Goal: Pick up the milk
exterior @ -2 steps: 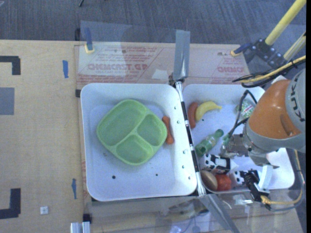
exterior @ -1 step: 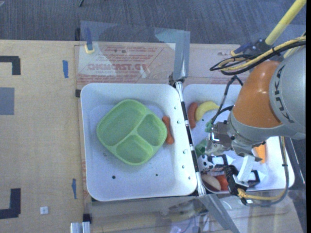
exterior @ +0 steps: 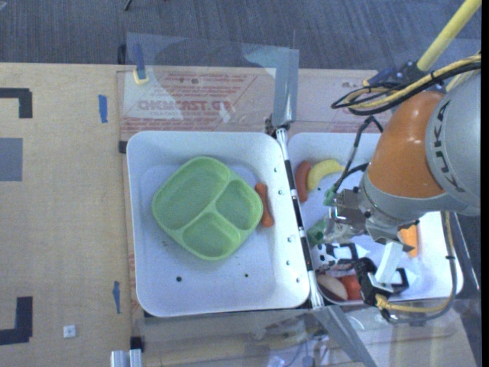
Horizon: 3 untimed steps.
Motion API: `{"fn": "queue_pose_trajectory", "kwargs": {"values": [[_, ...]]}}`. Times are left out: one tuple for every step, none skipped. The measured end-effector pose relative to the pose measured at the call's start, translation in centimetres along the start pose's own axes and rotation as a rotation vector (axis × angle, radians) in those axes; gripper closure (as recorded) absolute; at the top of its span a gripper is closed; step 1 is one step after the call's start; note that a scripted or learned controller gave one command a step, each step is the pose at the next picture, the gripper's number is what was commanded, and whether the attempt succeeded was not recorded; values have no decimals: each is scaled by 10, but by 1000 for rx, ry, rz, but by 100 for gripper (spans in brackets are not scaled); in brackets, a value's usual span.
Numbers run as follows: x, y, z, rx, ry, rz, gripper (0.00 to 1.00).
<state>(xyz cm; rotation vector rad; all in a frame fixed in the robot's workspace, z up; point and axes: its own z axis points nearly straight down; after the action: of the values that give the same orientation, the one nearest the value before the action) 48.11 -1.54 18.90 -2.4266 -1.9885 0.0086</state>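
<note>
I cannot tell how the jaws of the gripper [exterior: 348, 239] stand; the wrist hides them. Just below, in the right bin [exterior: 447, 281], lies what may be the milk [exterior: 330, 257], crowded by a tomato [exterior: 350, 286] and banana [exterior: 325, 170]. A blind grab could catch a neighbour instead.
</note>
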Motion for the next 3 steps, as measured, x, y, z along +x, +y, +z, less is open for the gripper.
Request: {"fn": "queue_pose_trajectory", "kwargs": {"values": [[0,0,0,0,0,0,0],[-58,10,4,-1,1,-29,0],[-68,13,69,-4,2,-126,0]]}}
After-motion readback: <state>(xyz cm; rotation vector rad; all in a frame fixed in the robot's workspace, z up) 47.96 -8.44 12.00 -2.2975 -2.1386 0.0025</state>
